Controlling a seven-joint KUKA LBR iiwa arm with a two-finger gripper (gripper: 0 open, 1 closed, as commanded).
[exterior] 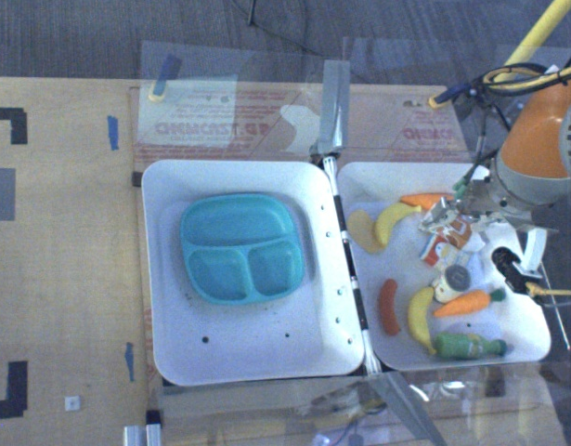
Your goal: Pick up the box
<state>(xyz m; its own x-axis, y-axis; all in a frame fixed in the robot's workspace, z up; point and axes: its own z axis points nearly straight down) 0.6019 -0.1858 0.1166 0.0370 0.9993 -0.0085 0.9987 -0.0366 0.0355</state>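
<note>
**White bins, and a small carton under the arm**

White plastic, two shallow bins on the table (pixel 62 249). The left bin (pixel 164 342) carries a teal divided tray (pixel 240 247). The right bin (pixel 536 337) is crowded: bananas (pixel 394 219), carrots (pixel 466 302), a red sausage (pixel 389 306), a green bottle (pixel 466 346).

The grey arm (pixel 536 156) reaches over the far right corner. Its tool (pixel 466 201) hangs just above the box (pixel 449 238), a small orange-and-white carton lying tilted among the food; whether the tool is apart or together I cannot tell.

The box looks light, thin-walled and easily crushed. I'd take it across its narrow sides, gently.
</note>
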